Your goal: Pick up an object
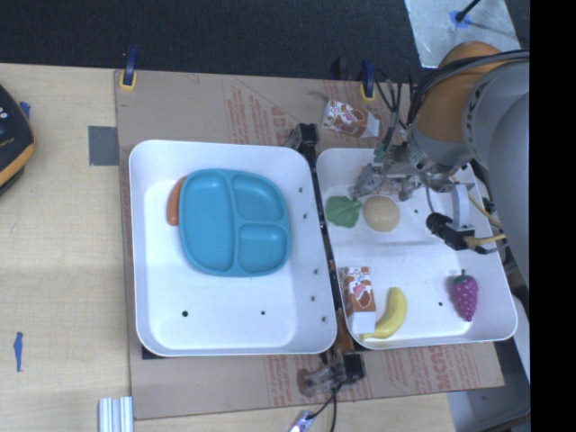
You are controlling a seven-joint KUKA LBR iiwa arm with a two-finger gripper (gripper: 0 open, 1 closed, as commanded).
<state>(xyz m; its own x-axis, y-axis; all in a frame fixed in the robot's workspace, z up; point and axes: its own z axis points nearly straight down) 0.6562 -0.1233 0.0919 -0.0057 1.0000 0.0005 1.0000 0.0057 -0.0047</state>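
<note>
My gripper (385,184) hangs over the far part of the right bin (423,250), below the grey arm with its orange band (450,88). Just in front of it lies a beige round object (381,213), with a green leafy piece (342,211) to its left. Nearer the front of that bin are a yellow banana (390,314), a purple bunch of grapes (463,295) and a small red and white packet (359,289). I see nothing held in the gripper.
The left bin (225,331) holds a blue divided plate (236,221) with an orange item (173,203) peeking out at its left edge. Another packet (346,118) lies on the cardboard behind the bins. A black cable part (450,232) hangs beside the arm.
</note>
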